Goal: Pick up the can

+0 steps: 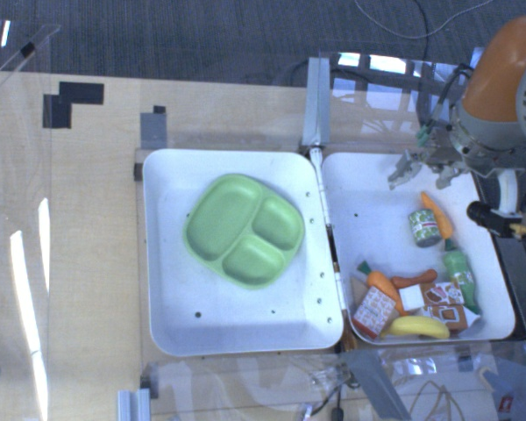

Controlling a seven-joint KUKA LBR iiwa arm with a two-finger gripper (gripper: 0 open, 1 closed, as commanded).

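**A:** Trouble first, since you asked. Your can (423, 227) stands in the right bin (368, 182), and a carrot (436, 215) leans right against its upper right side. Come down carelessly and, I'd judge, one finger lands on the carrot, tipping the can or pinching both.

**B:** And the jaws?

**A:** You have the gripper (425, 168) hovering above the far end of that bin, up and slightly left of the can, holding nothing. Fingers look spread apart, one out to the left, one to the right.

**B:** Anything else crowding it?

**A:** A green bottle (458, 267) sits just below and right of the can. The heap at the near edge, a banana (418, 326), small cartons and a second carrot, lies apart from it.

**B:** How will it handle?

**A:** It's a short cylinder with a green printed label and a pale flat top; likely smooth and rigid, so it may slip or roll if squeezed off centre. The left bin (171, 323) carries a glossy green divided plate (244, 229), well clear of your work.
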